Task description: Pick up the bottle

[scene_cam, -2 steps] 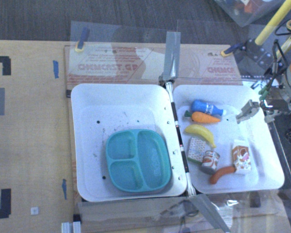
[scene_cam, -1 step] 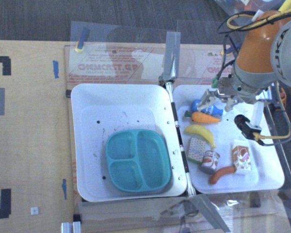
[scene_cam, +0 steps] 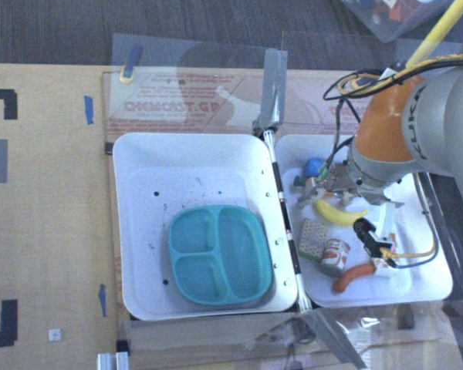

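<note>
Two shallow white bins sit side by side on the tan worktop (scene_cam: 46, 206), the left bin (scene_cam: 139, 153) and the right bin (scene_cam: 420, 284) touching along their inner walls. One bottle (scene_cam: 336, 253) lies on its side in the right bin, toward that bin's near edge. It is a short, stubby cylinder with a red-and-white label around its body and a dark grey end turned toward the lower left; its finer markings are too small to read. It lies just beside one speckled rectangular pad (scene_cam: 313, 237) on its left, and close to one orange-red, sausage-shaped item (scene_cam: 355, 277) at its lower right. One yellow banana (scene_cam: 336, 213) lies above the bottle, nearer the middle of the bin, and one small blue object (scene_cam: 314, 166) sits toward the bin's far left corner. One teal tray (scene_cam: 216, 257) with three compartments lies flat in the left bin, toward its near right corner. One grey arm (scene_cam: 440, 122) with an orange band reaches over the right bin, and its tool (scene_cam: 336, 187) hangs above the banana, apart from the bottle. Whether the tool is wide or narrow cannot be told, since the wrist hides its working end from above, and nothing is seen held in it.
</note>
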You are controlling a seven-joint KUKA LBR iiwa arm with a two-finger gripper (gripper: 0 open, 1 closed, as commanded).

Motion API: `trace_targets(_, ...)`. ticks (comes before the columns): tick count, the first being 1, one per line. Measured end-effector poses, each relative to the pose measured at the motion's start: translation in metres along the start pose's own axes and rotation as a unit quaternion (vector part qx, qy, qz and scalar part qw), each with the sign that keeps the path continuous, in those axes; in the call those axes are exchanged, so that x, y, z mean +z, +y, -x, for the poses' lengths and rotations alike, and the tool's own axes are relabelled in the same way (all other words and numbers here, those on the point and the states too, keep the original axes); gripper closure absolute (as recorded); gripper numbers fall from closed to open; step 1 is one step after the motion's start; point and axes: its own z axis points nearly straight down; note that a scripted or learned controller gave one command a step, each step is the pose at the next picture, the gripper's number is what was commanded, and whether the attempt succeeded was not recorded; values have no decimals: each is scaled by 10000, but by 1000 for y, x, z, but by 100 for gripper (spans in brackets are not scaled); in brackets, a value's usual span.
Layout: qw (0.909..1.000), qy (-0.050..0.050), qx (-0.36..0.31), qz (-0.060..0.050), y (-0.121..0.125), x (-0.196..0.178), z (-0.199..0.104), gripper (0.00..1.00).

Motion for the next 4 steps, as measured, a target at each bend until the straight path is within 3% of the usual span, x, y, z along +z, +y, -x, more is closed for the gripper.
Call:
trace_targets(1,10000,1,25,29,1,-11,2,100)
trace_targets(2,10000,2,23,27,1,-11,2,0)
trace_targets(3,9999,6,142,-9,-38,0,17,0)
trace_targets(4,9999,-2,164,21,-37,-11,19,100)
